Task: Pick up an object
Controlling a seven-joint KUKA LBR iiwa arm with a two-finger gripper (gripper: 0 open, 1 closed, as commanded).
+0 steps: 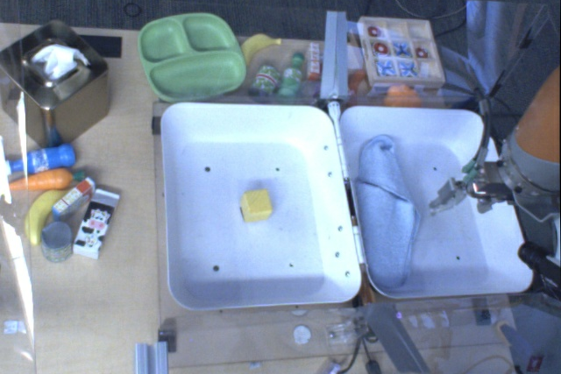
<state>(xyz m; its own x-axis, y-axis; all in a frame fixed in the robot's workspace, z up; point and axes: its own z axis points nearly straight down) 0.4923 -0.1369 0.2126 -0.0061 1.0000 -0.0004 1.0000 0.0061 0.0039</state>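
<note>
A small yellow block (257, 205) lies near the middle of the left white bin (188, 136). A long blue-grey cloth-like object (386, 204) lies along the left side of the right white bin (438, 123), from its back toward its front. My gripper (445, 194) reaches in from the right over the right bin's floor, a short way to the right of the blue-grey object and apart from it. Its fingers (436, 203) point left and stand open with nothing between them.
Behind the bins sit a green divided plate (193, 55), bottles (279, 76) and a tic-tac-toe board (400, 52). On the bench to the left are a brown box (57, 88), a banana (37, 215), a carrot (39, 180) and small containers.
</note>
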